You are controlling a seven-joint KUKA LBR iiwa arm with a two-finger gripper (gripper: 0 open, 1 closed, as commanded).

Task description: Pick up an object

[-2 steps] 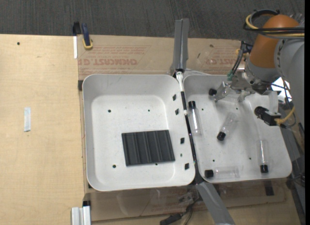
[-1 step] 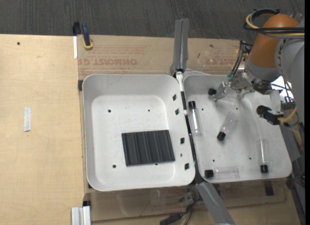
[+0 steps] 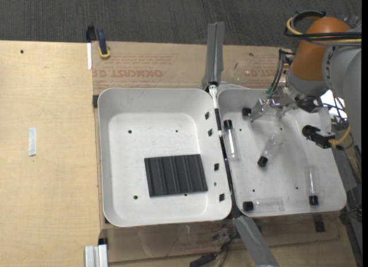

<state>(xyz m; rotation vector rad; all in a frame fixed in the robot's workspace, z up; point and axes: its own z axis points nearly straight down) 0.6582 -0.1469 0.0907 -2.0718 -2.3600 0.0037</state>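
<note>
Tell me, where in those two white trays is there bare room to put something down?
The left bin has the most room: bare floor all around the dark ribbed panel, especially between it and the far wall. The right bin is crowded: clear tubes with black caps lie scattered across it, and the gripper hangs over its far end. One small bare patch sits mid-floor toward its near wall.

Wooden bench (image 3: 46, 202) (pale plywood), dark carpet (image 3: 144, 1) behind.

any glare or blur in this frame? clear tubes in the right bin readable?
Camera view: even overhead light, soft shadows. The clear tubes nearly vanish against the white right bin; mostly their black caps read. The black ribbed tray is crisp. The gripper is cluttered and slightly soft.
</note>
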